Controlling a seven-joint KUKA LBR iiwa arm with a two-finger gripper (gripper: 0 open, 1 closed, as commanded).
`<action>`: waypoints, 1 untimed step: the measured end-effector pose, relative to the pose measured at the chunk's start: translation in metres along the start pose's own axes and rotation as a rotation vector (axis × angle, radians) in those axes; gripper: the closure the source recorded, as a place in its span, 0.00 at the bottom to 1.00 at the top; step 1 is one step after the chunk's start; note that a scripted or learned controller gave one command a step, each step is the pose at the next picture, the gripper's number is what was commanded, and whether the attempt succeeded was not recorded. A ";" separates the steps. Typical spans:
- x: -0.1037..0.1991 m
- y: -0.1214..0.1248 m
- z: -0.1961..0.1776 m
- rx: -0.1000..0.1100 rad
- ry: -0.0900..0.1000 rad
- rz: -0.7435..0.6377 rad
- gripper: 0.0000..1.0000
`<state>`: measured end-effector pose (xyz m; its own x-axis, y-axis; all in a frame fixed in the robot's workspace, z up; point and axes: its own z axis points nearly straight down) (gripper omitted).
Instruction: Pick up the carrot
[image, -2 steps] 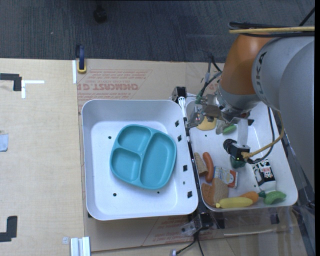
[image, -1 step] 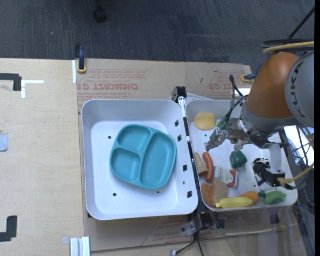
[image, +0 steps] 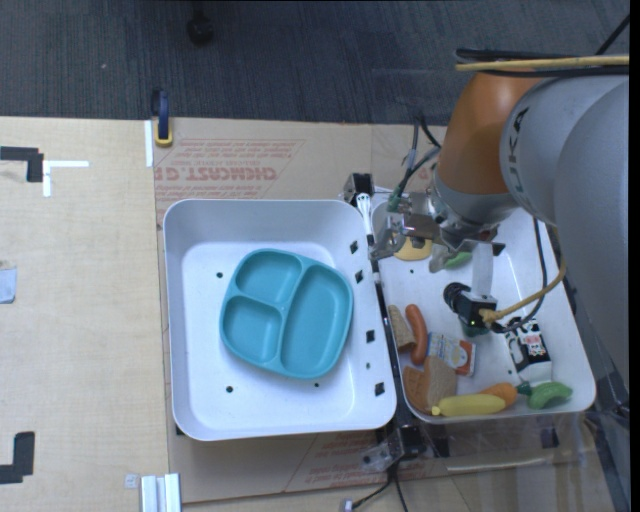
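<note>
The arm (image: 540, 110) reaches in from the right and hangs over the far end of the right bin (image: 515, 245). Its gripper (image: 440, 240) sits low above that end, just over a small green piece (image: 456, 259) and a pale round one (image: 410, 249). Whether it is open or closed I cannot tell from here; the wrist covers it.

The carrot (image: 503, 394) lies at the opposite end of the same bin, well apart from the gripper, by the near wall. It rests flat, its orange body touching a yellow piece (image: 468, 405) on one side, its green top (image: 546, 393) pointing to the right-hand corner.

Between the two ends there is a clutter of food: a sausage (image: 416, 325) beside a slice of bread (image: 400, 324), and a second slice (image: 432, 380) near the yellow piece.

The left bin (image: 190, 300) holds one thing, a teal divided plate (image: 285, 315), lying flat near its middle.
</note>
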<state>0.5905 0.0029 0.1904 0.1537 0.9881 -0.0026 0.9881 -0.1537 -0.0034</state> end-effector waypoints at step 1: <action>-0.064 -0.061 0.000 0.001 0.001 0.161 0.00</action>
<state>0.5204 -0.0514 0.1910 0.3105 0.9506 -0.0023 0.9506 -0.3105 -0.0037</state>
